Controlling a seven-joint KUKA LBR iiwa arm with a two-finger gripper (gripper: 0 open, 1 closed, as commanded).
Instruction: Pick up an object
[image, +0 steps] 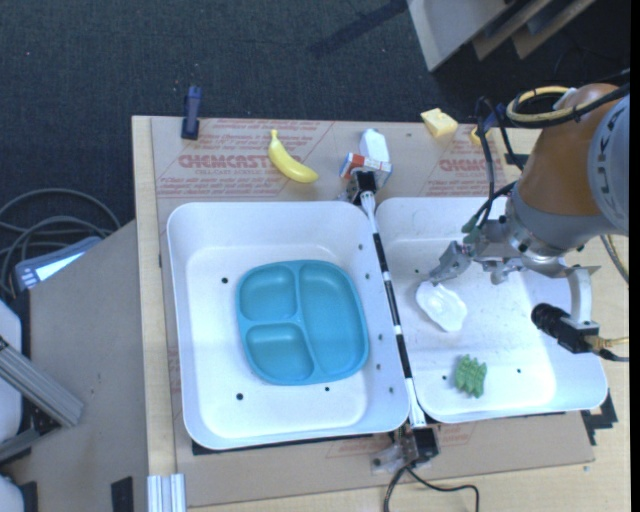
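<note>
We see the small white lump (441, 305) lying in the right bin (575, 385), just at seven o'clock from the claw (452, 262) — it looks light and smooth, maybe slippery, so we'd squeeze its narrow middle — claw open or shut, we cannot tell.

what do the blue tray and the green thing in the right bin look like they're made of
The blue tray looks like moulded plastic: smooth, even colour, soft sheen, rounded compartments. The green thing has a bumpy, matte surface, perhaps rubber or soft plastic, like toy broccoli; too small to be sure.
</note>
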